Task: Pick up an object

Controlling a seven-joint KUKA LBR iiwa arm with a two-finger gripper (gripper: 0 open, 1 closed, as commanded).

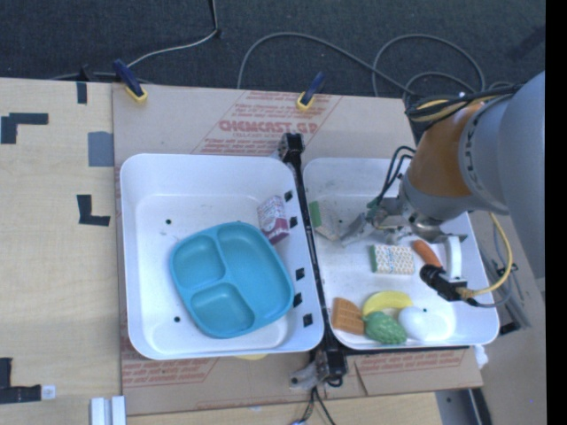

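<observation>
Cardboard [257, 127] under both bins reads "CHEMCAST GP"; whether the gripper [368, 224] is spread, I cannot tell.

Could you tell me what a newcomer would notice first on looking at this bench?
Probably the blue divided tray, lying large and tilted in the left bin with a small can beside its upper right corner. Next comes the grey arm with its orange band, reaching over the right bin. Below it, toy foods crowd that bin's near edge: a yellow banana, a green piece and a white one.
</observation>
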